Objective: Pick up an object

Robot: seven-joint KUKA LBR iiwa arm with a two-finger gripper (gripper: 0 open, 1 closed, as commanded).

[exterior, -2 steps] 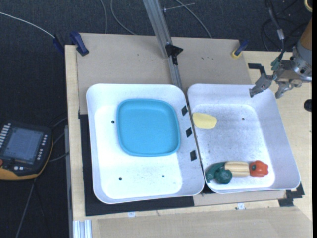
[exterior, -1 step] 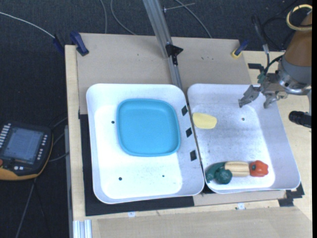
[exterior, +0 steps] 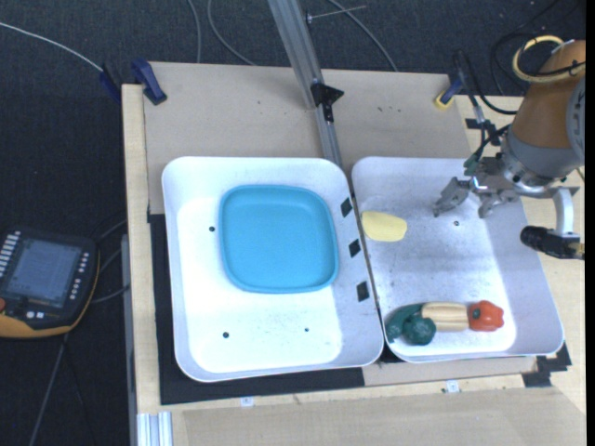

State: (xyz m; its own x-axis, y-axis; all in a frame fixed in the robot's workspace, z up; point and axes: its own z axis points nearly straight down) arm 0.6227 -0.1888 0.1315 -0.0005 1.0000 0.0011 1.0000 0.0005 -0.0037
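The gripper (exterior: 468,200) hangs over the right bin (exterior: 521,277) near its far edge, fingers spread and holding nothing. By that bin's near edge three things lie in a row along the edge, long axis side to side: a green piece (exterior: 410,327) at the left, a tan roll (exterior: 445,316) touching it, a red piece (exterior: 484,316) at the right end. A yellow lump (exterior: 383,226) sits at the bin's left edge. A blue plate (exterior: 277,238) lies in the left bin (exterior: 191,277).

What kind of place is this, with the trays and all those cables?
Probably a robot test lab: a robot arm reaches over two white bins on a wooden bench, cables trail across the floor, and a handheld control screen lies alongside.
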